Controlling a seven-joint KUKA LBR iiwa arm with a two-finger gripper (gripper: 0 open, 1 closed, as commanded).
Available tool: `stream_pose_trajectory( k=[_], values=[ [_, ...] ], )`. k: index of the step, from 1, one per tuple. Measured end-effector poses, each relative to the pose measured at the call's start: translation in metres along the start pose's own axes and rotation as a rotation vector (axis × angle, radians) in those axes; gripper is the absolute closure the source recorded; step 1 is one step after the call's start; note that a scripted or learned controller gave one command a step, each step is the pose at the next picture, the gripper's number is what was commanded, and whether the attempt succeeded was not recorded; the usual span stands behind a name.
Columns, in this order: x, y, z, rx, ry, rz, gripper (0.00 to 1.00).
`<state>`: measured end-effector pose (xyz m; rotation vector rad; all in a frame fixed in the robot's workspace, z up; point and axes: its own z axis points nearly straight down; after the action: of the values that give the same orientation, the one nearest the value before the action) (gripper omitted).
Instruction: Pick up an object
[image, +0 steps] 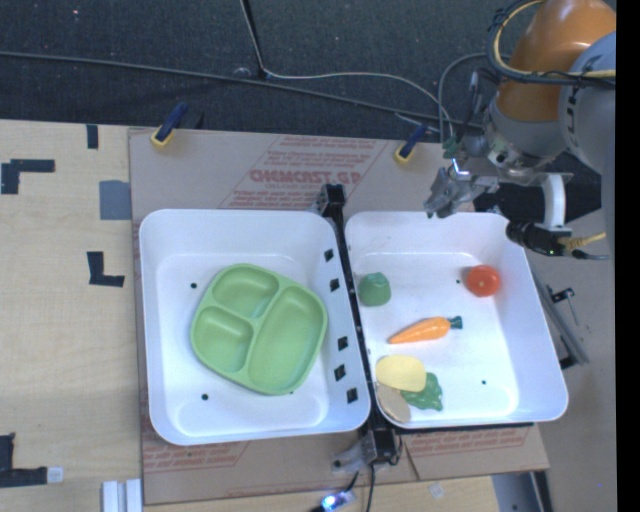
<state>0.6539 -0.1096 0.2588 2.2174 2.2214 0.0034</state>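
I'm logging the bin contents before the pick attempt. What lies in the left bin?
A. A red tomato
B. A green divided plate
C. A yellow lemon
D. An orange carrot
B: the green divided plate lies in the left bin, while the carrot and tomato are in the right bin.
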Motion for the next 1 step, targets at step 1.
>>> stream_pose_trajectory(
  k=[1],
  values=[
    [0.0542, -0.0006, 0.01, 0.006, 0.001, -0.004, 1.0]
  ],
)
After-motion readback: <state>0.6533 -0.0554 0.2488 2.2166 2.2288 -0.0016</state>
